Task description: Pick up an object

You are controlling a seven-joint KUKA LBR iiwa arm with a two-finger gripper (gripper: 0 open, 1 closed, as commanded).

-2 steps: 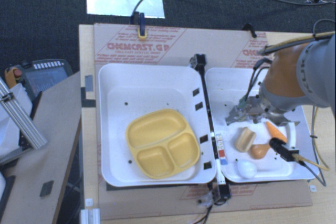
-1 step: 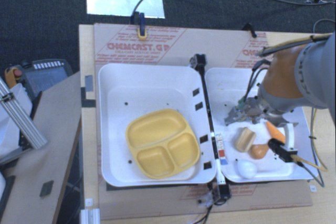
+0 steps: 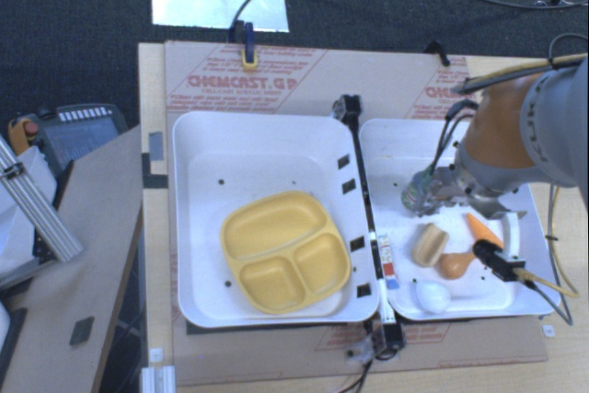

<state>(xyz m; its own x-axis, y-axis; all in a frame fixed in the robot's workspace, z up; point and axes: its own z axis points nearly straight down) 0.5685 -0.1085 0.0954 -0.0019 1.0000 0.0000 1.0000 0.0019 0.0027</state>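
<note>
- The gripper [image 3: 421, 195] sits low in the right bin [image 3: 398, 141], toward that bin's left half. The grey arm with its orange band reaches in from the right.
- From this slanted overhead angle the gripper's tip is a grey-green blur. I cannot tell whether it is spread or pinched together, or whether it touches the bin floor.
- The nearest thing I could pick is a tan block [image 3: 429, 244], just in front of the gripper and apart from it.
- A brown pear [image 3: 452, 266] lies just beside the block, at its front right.
- An orange carrot [image 3: 482, 227] lies tilted to the right of the block, near the arm's wrist.
- A white egg [image 3: 431, 296] rests close to the front wall of the right bin, in front of the block and the pear.
- The left bin [image 3: 212, 138] holds a yellow divided tray [image 3: 276, 233], lying flat toward the front, well apart from the gripper.
</note>
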